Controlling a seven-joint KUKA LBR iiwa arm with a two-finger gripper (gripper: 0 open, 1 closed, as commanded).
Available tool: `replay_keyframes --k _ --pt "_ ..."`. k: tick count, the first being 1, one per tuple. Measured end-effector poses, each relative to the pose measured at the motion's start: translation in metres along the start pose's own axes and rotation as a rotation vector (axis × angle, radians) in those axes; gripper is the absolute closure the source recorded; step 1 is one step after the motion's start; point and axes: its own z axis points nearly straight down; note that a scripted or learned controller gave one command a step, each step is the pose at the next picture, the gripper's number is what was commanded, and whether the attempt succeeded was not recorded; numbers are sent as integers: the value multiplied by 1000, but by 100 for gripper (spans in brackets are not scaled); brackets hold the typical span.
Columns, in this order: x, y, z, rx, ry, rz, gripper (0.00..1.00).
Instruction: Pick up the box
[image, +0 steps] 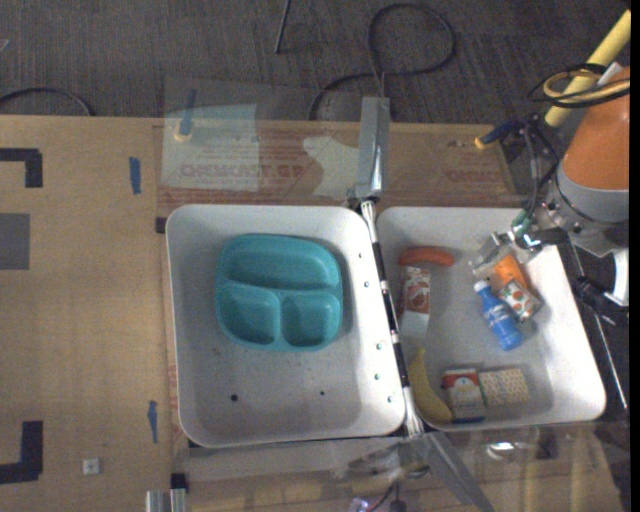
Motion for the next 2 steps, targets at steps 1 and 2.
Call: replay_keyframes --k 1,2 --pt "29 -59 91 -3 -2 -1 0" --pt "-17 28 103 -7 17 -65 0"
